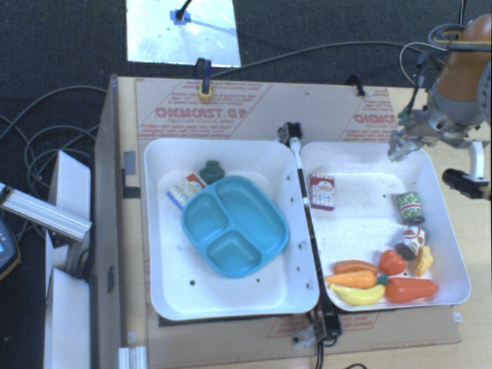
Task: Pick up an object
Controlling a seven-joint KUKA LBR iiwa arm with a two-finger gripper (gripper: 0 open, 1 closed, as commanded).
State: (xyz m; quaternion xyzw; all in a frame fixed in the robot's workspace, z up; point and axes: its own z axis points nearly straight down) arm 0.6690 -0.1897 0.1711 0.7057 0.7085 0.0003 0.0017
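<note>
hovering gripper [401, 149] above right bin [453, 241] back corner, holding nothing; finger gap unclear; toy food [380, 277] bunched at front.

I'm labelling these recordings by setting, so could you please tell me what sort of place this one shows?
Most likely a robotics lab's test bench rather than a kitchen. The arm reaches over two white bins on a taped cardboard sheet, the food looks like plastic toys, and loose cables trail across dark carpet.
</note>
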